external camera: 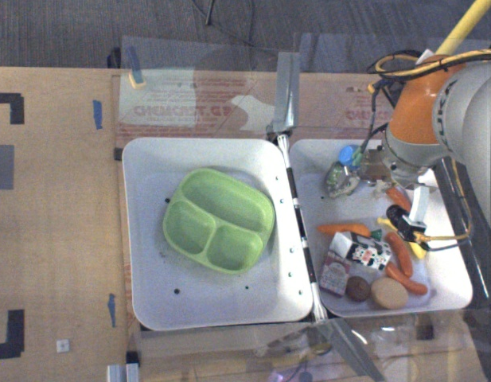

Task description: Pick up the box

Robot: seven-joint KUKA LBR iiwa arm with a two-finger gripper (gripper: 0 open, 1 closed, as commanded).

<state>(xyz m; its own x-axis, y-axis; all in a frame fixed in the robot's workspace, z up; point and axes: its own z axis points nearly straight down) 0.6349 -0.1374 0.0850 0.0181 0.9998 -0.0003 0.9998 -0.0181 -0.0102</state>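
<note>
Several small things crowd the near end of the right bin: a pale round piece, a dark brown round piece and a dark red packet. Just behind them is the box, white with black and red print. It lies flat and a little slanted. It touches the packet on its left, and an orange stick lies close along its right side. Another orange stick lies just beyond it.

In the left bin there is a green divided plate, well apart from the work.

Farther back, the gripper hangs over the far left part of the right bin, under the orange band of the arm. It is apart from the box and nothing is visible in it. If it is wide or narrow I cannot tell, the shape is too blurred.

I judge that the approach is the step in hand. To do it well, the gripper should come toward the near side until it is over the middle of the box, and turn so it closes across the short sides. It should descend straight, because the packet and the orange sticks leave little room. A slanted descent could push the box under its neighbours.
</note>
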